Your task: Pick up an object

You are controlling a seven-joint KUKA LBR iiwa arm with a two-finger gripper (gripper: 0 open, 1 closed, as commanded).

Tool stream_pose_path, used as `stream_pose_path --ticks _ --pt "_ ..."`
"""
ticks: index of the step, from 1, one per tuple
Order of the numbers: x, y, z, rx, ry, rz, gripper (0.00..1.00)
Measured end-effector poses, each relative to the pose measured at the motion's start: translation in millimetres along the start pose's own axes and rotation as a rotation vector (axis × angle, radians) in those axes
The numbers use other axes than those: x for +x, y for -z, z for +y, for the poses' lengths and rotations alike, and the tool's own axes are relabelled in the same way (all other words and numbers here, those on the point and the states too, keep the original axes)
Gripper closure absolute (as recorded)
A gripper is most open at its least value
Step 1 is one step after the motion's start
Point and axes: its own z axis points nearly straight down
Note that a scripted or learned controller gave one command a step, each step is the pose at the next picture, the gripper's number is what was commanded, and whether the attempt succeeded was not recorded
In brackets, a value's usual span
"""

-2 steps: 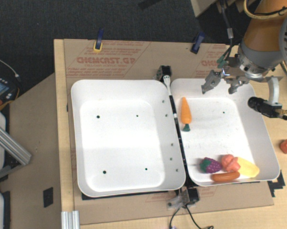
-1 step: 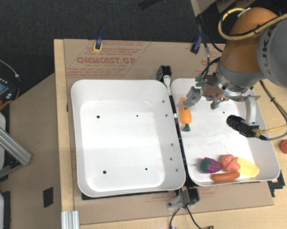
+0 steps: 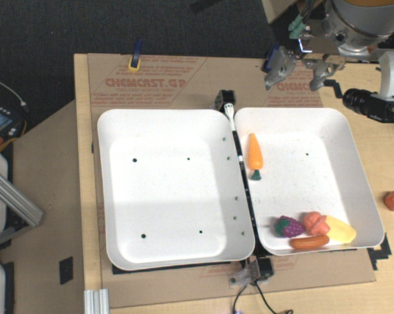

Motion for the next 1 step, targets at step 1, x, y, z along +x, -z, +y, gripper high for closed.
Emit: stream_pose_path --ticks 1 --pt "62.9 126.5 26.7 0.002 0.001 0.001 0.0"
